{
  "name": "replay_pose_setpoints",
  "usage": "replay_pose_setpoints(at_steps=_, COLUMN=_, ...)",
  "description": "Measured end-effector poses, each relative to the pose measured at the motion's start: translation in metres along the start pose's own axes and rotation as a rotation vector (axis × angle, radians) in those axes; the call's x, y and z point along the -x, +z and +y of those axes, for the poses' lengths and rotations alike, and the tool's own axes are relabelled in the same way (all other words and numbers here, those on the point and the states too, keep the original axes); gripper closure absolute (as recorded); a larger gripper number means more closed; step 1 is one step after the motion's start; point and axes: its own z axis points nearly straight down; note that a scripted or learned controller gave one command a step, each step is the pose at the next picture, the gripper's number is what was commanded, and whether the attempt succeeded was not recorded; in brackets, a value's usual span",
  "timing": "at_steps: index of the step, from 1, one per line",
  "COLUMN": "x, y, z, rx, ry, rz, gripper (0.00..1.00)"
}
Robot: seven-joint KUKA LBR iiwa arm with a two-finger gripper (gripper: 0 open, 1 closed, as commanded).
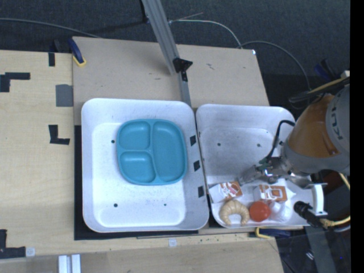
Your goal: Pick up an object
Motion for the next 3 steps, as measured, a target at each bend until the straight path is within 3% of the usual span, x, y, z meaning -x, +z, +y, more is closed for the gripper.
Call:
replay_pose_setpoints(at_steps=1, x=-0.001, y=-0.011, z=0.0, rx=-0.001, ry=-0.001, rz=0.002, gripper=1.0)
replay_pose_setpoints(at_steps=3, x=-0.012, y=-0.109, z=0.012, rx=0.004, ry=-0.002, rz=0.001, gripper=1.0)
